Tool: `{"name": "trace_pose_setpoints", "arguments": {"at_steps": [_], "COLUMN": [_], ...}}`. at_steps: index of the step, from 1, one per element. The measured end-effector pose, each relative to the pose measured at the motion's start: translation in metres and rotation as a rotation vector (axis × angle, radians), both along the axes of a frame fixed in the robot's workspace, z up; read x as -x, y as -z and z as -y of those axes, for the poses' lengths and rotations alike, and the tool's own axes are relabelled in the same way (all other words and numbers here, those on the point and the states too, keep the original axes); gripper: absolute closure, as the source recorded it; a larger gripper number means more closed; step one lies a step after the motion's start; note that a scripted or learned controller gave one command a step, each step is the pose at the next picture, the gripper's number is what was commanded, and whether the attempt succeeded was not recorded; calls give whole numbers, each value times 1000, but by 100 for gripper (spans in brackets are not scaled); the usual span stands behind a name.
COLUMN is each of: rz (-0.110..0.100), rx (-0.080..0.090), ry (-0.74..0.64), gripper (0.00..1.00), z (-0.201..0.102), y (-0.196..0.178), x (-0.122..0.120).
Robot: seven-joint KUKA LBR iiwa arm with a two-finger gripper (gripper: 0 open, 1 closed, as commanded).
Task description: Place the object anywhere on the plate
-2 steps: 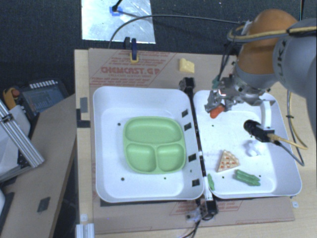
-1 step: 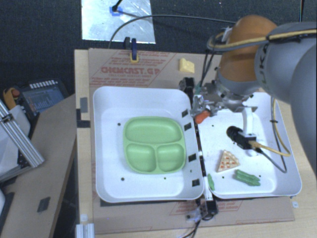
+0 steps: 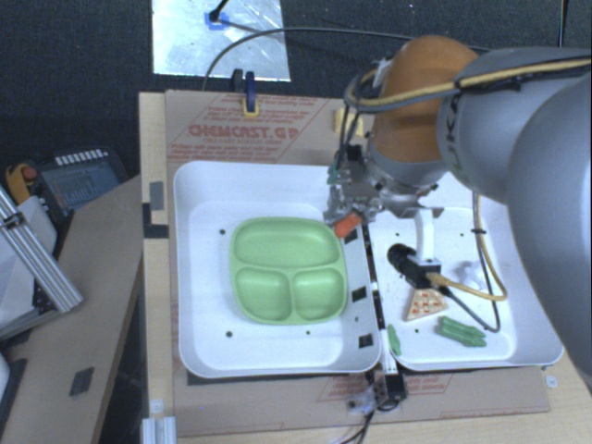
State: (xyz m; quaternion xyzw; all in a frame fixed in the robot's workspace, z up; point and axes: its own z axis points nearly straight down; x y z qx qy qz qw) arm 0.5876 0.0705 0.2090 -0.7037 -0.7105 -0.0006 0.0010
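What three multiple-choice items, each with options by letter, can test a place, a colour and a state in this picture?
1. In which bin does the plate lie?
A. the left bin
B. the right bin
C. outside both bins

2. What colour is the plate?
A. white
B. light green
C. orange

3. What shows at the pincer?
A. a small orange object at its tip
B. the pizza slice toy
C. the green bean pod toy

Answers:
1 A, the plate rests on the left bin's floor.
2 B, its three compartments are all light green.
3 A, the orange object sits at the tip by the plate's upper right corner, while the pizza slice toy and the green bean pod toy lie in the right bin.
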Motion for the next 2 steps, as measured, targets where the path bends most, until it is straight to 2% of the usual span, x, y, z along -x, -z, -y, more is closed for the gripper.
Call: {"name": "trace_pose_setpoints", "arguments": {"at_steps": [1, 2], "rz": [-2, 0], "rx": [0, 2], "ry": [0, 6], "gripper": [100, 0], "z": [-48, -45], "y": [-5, -6], "x": [31, 29]}}
